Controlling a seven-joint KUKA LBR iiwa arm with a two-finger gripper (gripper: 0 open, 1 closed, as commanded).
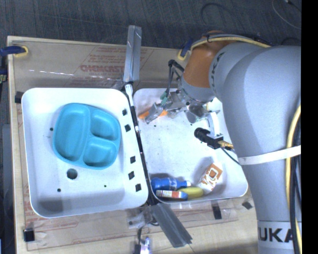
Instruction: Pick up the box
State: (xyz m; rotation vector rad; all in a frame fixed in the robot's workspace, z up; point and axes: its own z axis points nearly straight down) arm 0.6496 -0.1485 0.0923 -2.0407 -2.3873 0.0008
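A grey arm with an orange band is seen reaching over the right white bin. Its gripper hovers at the bin's far left corner; whether it is spread or pressed together cannot be told. The small orange-and-white box lies tilted at the bin's near right corner, well apart from the gripper. Beside the box, along the near wall, lie a blue bottle and a yellow tube. To grasp well, the gripper should be brought above the box, clear of these.

The wooden bench carries two white bins — left bin, right bin — side by side.
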